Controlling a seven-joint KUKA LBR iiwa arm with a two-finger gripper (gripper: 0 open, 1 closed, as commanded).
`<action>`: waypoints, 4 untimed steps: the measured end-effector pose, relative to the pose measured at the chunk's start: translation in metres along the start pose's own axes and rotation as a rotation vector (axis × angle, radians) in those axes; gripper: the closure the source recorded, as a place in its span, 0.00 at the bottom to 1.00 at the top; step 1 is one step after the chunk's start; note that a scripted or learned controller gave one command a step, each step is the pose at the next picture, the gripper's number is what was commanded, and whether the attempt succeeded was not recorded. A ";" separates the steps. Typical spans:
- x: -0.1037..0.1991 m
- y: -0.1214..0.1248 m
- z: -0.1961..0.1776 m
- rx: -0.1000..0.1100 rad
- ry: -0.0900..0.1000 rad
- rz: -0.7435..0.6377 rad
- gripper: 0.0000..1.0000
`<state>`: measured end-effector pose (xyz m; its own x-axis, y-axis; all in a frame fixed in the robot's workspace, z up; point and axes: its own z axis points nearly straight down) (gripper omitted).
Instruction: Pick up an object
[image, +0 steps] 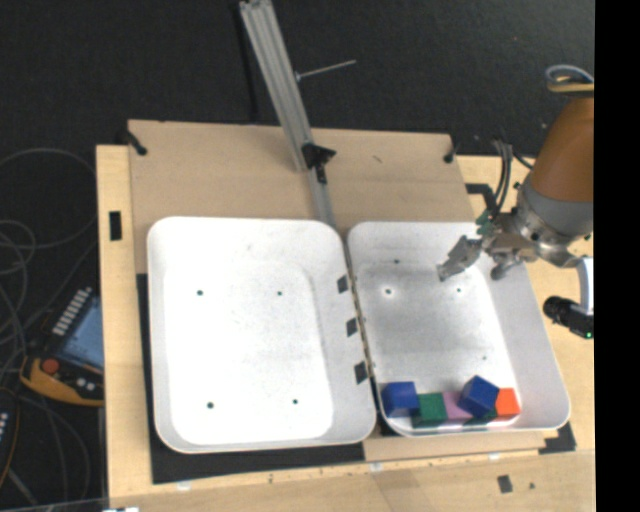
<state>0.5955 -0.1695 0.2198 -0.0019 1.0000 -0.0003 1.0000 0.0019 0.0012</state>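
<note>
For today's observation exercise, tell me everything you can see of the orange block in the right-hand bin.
The orange block is a small cube-like piece, plain bright orange, matte as it looks. It lies at the near edge of the right bin, last on the right of a row of blocks. On its left a dark blue block sits against it and hides part of it. The gripper is well away, over the bin's far end.

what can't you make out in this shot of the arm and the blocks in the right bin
- Pincer, camera view: small and blurred over the shallow white right bin; nothing legible about its grip.
- Grey arm with the orange band: cut off by the view's right side.
- Small pink block: partly hidden by the dark blue cube in front.
- Small green cube and its neighbours: crowded at the bin's near rim, so touching or apart is unclear.
</note>
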 end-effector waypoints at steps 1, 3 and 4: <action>0.076 -0.020 -0.029 -0.002 0.003 -0.007 0.00; 0.054 -0.101 0.110 0.011 0.001 0.007 0.00; 0.099 -0.109 0.005 -0.008 0.000 -0.004 0.00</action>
<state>0.4859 -0.0709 0.2145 -0.0060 1.0000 0.0000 0.9999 0.0060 0.0089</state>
